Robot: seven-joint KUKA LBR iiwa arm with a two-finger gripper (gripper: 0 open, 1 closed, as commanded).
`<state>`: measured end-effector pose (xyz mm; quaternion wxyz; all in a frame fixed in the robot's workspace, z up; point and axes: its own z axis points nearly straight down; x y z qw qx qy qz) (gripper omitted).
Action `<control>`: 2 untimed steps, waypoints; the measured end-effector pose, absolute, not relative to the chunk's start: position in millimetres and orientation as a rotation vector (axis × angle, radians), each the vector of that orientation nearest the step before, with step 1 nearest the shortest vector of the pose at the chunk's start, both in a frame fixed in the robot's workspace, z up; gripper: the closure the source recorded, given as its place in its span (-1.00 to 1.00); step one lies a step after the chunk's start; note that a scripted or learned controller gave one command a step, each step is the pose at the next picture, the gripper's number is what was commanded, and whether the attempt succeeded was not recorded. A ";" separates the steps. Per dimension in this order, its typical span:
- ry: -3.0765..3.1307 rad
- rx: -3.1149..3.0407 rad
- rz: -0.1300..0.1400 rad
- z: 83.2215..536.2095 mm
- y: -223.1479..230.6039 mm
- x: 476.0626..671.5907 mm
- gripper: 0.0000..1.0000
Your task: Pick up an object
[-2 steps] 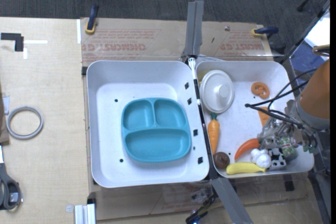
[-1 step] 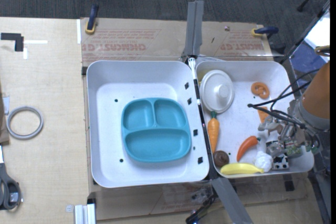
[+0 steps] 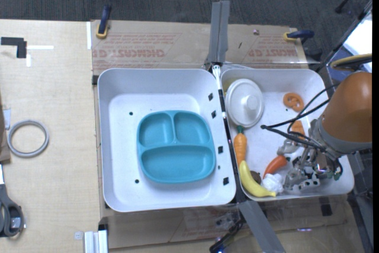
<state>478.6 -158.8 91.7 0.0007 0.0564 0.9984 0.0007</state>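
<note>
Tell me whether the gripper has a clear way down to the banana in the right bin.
Probably yes. The banana lies uncovered at the front left of the right bin, and the gripper sits just to its right. A small white object touches its tip, which could get nudged.

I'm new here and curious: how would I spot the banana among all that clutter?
Look in the right bin, along its near edge. The banana lies there, just below the upright carrot. It is the only yellow, curved piece among orange and white neighbours.
</note>
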 end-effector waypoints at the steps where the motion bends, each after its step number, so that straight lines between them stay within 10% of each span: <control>1: 3.099 0.493 0.000 92.5 -104.5 591.1 -1.00; 2: 3.046 0.766 0.000 91.8 -93.0 559.2 -1.00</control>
